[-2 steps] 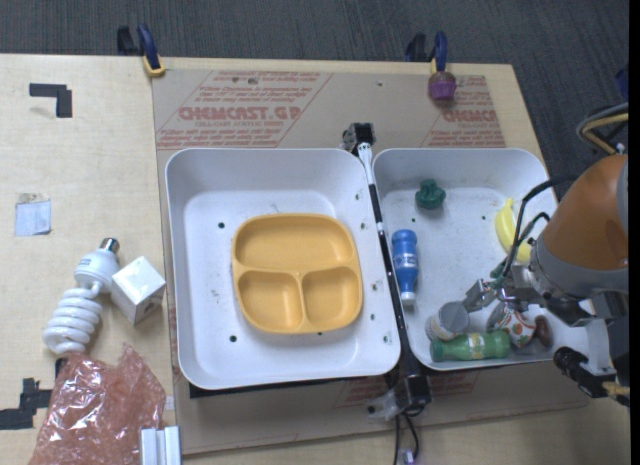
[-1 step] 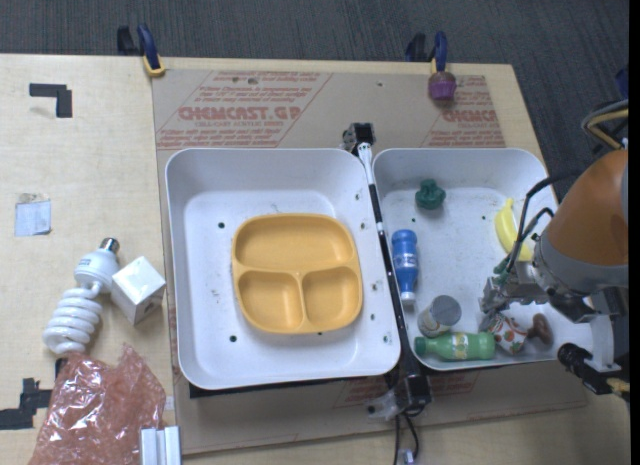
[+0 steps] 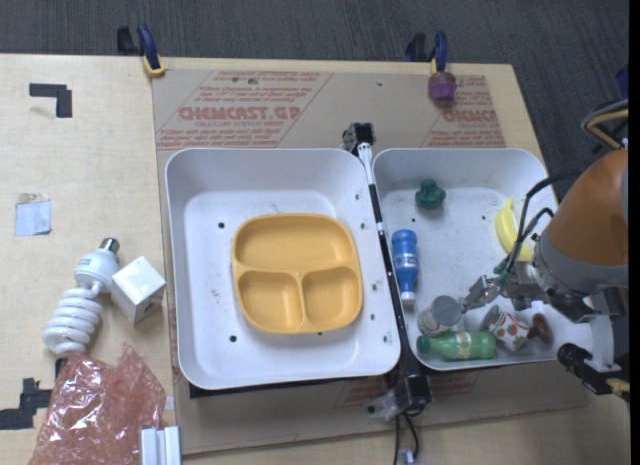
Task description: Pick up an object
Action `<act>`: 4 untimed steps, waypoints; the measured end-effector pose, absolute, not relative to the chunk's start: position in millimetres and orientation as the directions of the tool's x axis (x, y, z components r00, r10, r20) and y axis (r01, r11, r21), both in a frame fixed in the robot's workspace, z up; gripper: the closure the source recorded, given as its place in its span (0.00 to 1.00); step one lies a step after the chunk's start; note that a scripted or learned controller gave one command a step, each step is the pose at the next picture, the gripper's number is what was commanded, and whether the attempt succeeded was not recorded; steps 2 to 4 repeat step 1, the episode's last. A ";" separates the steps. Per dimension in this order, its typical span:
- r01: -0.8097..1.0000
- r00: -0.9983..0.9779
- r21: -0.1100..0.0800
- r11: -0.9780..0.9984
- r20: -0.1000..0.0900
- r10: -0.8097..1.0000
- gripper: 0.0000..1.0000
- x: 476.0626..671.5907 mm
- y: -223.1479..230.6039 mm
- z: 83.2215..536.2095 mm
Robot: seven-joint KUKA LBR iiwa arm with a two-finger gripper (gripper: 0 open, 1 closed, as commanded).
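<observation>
Objects lie loose in the right bin (image 3: pixel 395 168), the nearer-to-the-arm of two shallow white bins. Along its front wall a green bottle (image 3: pixel 458 345) lies on its side, with a round silver can (image 3: pixel 443 310) just behind it and a small patterned item (image 3: pixel 511 331) to its right. A blue bottle (image 3: pixel 404 261) lies lengthwise near the bin's left wall. A small dark green piece (image 3: pixel 430 194) sits at the back, and a yellow curved item (image 3: pixel 508 228) rests by the right wall.

The gripper (image 3: pixel 490 290) is low over the front right part of this bin, just beside the silver can and above the patterned item. Whether it is open or closed cannot be told, and nothing can be seen held in it. The grey arm with its orange band (image 3: pixel 600 218) covers the bin's right edge.

The left bin (image 3: pixel 190 253) holds a yellow divided plate (image 3: pixel 297 273) with three compartments. A black cable (image 3: pixel 372 193) runs along the seam between the bins.

Both bins sit on a brown sheet (image 3: pixel 250 103) printed in red with "CHEMCAST GP", fixed at the back by two blue clamps (image 3: pixel 148 50). A small purple thing (image 3: pixel 442 85) sits near the right clamp. The sheet lies on a pale wooden bench (image 3: pixel 80 163). On the bench, left of the bins, are a spiral light bulb (image 3: pixel 80 303), a white cube (image 3: pixel 138 288) and crinkled pink plastic (image 3: pixel 95 413). Dark grey carpet (image 3: pixel 300 3) shows beyond the bench.
</observation>
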State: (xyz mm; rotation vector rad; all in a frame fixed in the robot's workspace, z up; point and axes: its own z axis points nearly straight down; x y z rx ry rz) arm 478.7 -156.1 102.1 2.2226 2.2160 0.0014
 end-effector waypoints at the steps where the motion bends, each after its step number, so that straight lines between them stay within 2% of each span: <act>1: 1.000 0.003 0.005 -0.003 -0.002 1.000 1.00 480.0 -156.5 112.0; 4: 1.000 0.003 0.005 -0.003 -0.002 1.000 1.00 480.0 -156.5 112.0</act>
